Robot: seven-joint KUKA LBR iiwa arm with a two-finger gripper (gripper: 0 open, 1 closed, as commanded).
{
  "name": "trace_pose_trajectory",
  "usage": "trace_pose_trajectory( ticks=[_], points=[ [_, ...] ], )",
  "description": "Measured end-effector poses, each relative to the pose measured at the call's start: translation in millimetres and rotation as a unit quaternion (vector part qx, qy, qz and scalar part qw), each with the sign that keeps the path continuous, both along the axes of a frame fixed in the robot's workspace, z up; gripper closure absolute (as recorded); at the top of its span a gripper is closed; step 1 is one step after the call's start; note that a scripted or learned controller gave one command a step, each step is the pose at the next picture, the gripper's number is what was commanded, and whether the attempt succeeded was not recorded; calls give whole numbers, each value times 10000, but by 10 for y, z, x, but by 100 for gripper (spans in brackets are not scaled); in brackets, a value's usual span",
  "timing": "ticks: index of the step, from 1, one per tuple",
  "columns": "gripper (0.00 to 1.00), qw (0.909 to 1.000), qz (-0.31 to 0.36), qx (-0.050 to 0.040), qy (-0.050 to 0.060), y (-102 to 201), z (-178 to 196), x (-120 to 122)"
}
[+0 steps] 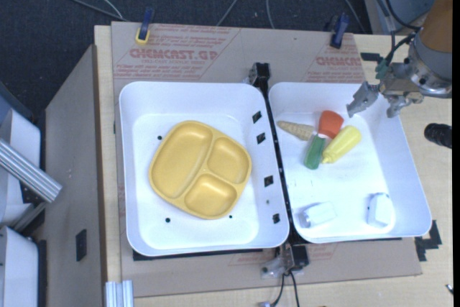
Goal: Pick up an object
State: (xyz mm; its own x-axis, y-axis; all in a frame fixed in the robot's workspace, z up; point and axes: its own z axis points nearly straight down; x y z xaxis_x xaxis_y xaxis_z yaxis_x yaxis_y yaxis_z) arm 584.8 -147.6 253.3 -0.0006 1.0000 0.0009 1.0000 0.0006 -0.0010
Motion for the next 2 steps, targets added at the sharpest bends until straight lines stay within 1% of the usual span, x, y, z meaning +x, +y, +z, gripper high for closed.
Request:
trace_pose_trajectory(
  ticks=[1, 2],
  points=[
    [100, 10000, 7, -1, -12, 4, 114, 8],
    [100, 9999, -6, -34, -100, -165, 1655, -380]
  ],
)
